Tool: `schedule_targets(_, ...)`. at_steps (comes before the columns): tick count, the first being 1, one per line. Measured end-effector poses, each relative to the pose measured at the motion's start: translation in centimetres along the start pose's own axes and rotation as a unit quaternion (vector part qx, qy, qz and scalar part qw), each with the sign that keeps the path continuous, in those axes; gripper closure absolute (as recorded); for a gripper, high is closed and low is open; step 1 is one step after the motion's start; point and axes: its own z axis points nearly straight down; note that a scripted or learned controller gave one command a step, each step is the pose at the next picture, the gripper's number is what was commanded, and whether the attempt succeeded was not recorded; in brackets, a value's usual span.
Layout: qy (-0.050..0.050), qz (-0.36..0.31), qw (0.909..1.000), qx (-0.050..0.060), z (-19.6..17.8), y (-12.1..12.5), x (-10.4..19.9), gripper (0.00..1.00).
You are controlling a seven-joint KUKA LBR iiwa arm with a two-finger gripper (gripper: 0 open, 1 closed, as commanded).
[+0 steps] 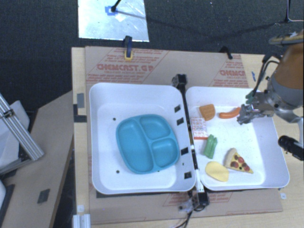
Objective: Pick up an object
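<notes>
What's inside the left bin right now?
Inside the left bin lies one blue divided tray, its three compartments bare. Whatever sits beneath the tray is covered and cannot be seen.

One camera fixed high above the bench [156,61] looks down aslant, taking in both white bins [102,127] whole.

The bench [156,61], covered with printed cardboard, carries two white bins [102,141] [270,146] side by side, touching.
</notes>
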Motion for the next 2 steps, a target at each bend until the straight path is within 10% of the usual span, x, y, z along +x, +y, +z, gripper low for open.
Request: schedule_targets(2, 0.001, 0.000, 1.0000, 0.001, 2.1, 3.5, 10.5, 1.00)
